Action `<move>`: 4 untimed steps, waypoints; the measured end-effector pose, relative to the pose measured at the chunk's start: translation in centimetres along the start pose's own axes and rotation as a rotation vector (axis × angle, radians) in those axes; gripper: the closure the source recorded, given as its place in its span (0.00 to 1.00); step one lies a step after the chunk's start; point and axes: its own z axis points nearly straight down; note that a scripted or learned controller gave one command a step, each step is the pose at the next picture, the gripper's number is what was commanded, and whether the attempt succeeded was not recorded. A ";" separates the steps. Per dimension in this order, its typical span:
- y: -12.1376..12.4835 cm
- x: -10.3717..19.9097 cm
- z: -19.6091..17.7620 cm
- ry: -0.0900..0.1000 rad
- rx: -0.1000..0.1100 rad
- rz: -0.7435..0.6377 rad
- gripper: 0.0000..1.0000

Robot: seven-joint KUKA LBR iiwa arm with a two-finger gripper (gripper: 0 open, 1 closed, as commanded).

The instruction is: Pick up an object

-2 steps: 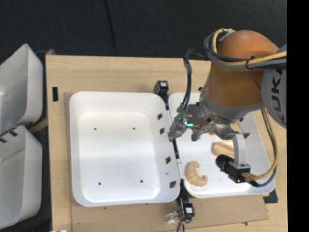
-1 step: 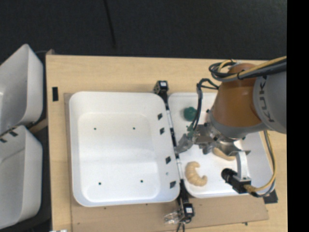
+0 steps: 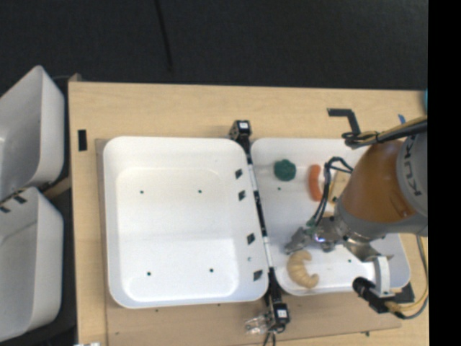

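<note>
Croissant (image 3: pixel 303 270) in right bin (image 3: pixel 288 153), just below pincer (image 3: pixel 299 241), its grip state unclear.

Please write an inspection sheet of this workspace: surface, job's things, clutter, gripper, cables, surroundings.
Surface: wooden bench bearing the left bin and right bin.
Job's things: green object, orange object and beige curved object, all in the right bin.
Clutter: nothing seen.
Gripper: gripper low over the right bin, just above the beige curved object.
Cables: black cable beside the arm.
Surroundings: dark floor.
</note>
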 end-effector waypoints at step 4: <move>0.2 -3.2 -26.5 -0.006 -0.021 -0.004 0.00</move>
